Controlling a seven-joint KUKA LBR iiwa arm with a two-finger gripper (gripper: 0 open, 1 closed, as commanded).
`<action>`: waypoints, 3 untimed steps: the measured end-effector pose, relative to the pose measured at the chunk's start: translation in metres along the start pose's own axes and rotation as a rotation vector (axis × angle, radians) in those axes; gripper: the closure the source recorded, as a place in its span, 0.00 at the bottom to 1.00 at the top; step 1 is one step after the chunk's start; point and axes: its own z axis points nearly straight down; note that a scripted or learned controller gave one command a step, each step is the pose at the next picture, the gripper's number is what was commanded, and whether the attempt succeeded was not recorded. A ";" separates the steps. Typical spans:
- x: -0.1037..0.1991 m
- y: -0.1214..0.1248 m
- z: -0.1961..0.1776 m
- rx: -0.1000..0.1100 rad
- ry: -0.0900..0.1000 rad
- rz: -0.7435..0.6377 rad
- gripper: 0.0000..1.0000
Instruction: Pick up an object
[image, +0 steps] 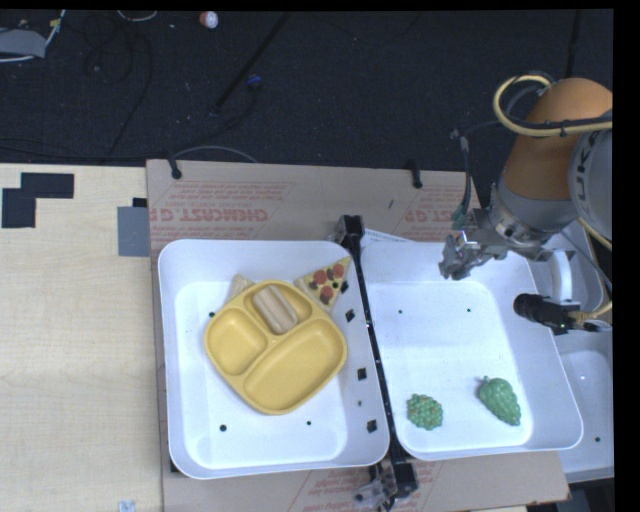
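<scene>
two white bins side by side on a cardboard sheet (270, 205), with a black strip (366, 340) running between them.

left bin (200, 455), 3 things:
- 1 yellow plate (300, 370) with 3 compartments, sitting roughly mid-bin and turned at an angle
- 1 tan bun-like piece (277, 307) lying in the plate's upper compartment. the other 2 compartments have nothing in them
- 1 toy pizza slice (328, 282) just off the plate's upper right rim, close to the black strip. can't tell if it touches the plate

right bin (450, 320), 2 things:
- 1 small knobbly green piece (424, 411) near the front wall, left of centre
- 1 longer green piece (499, 400) to its right, tilted. the two are near each other but apart

that makes 5 candidate objects in total, all resting in the bins.

arm (545, 150) comes in from the right, orange band at upper right. gripper (458, 262) sits over the far edge of the right bin, near its back wall. it's well apart from both green pieces and on the other side of the strip from the plate group. released or clenched: can't tell from this angle, too small and dark.
</scene>
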 end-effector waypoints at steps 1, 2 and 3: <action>0.053 -0.013 0.008 0.006 0.002 -0.003 1.00; 0.100 -0.027 0.014 0.007 0.001 -0.002 1.00; 0.154 -0.042 -0.001 0.006 0.002 -0.003 1.00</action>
